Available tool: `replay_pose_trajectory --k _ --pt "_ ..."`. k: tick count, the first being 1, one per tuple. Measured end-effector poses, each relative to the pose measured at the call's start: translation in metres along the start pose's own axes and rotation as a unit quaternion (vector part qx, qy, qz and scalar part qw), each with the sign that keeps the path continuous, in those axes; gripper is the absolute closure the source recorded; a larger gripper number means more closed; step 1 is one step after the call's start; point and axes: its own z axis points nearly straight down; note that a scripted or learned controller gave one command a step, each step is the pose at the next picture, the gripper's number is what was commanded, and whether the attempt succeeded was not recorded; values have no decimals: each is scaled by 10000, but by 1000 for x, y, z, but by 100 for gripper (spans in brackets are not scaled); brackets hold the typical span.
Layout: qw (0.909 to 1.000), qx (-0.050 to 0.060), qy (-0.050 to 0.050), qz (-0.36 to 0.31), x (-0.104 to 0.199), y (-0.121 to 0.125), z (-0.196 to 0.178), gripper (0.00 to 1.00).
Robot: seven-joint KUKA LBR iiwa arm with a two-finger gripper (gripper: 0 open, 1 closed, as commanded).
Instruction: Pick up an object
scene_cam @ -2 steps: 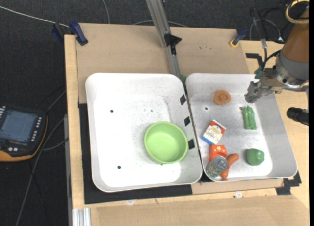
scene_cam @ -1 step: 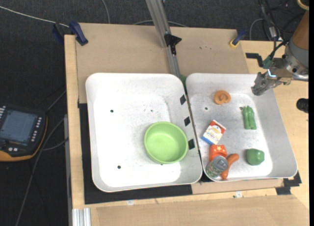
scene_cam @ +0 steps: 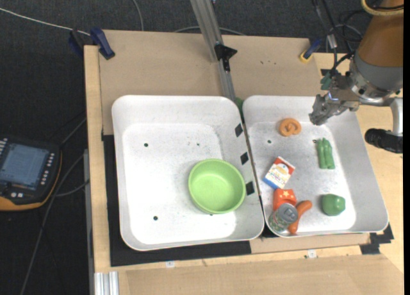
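The arm (scene_cam: pixel 383 37) comes in from the right side, above the far right corner of the right bin (scene_cam: pixel 365 159). Its orange band sits above the grey wrist. The wrist bends down and to the left. The gripper (scene_cam: pixel 320 115) hangs over the far part of this bin, near its back rim.

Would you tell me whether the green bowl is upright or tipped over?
Upright: the green bowl sits in the left bin with its round opening facing up and its inside showing.

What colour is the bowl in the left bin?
Light green; the bowl shows plainly in the camera view, sitting in the left bin.
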Motion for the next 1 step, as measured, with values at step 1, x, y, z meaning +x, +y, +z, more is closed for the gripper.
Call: replay_pose_trajectory --k 1 --pt "10000 2 1 -4 53 3 11 100"
